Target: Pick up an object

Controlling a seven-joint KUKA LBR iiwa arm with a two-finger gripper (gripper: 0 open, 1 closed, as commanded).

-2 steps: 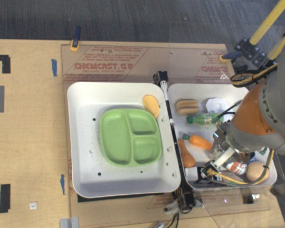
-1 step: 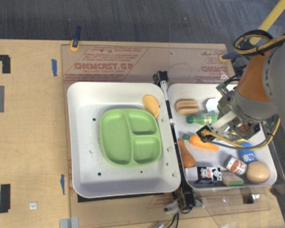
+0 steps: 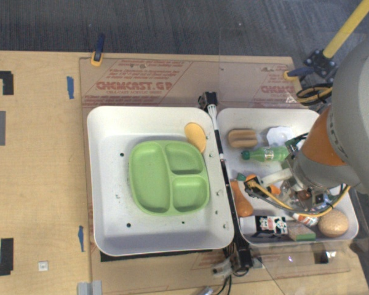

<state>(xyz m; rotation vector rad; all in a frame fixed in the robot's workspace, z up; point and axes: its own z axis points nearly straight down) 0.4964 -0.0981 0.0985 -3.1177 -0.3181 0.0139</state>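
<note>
My gripper (image 3: 287, 192) is low in the right bin (image 3: 352, 226), among the clutter there, with the arm's orange band (image 3: 326, 143) just above it. Around it lie a green bottle (image 3: 265, 155), a hot dog bun (image 3: 242, 137), a white object (image 3: 278, 134), an orange carrot-like piece (image 3: 241, 200), a black and white box (image 3: 272, 225) and a brown round object (image 3: 333, 224). Cables and the wrist hide what sits directly under the gripper.
The left bin (image 3: 104, 183) holds a green divided plate (image 3: 169, 177) and a yellow oval object (image 3: 196, 136) near its far right corner. A black divider (image 3: 216, 137) runs between the bins. Blue and yellow clamps (image 3: 313, 63) stand behind the right bin.
</note>
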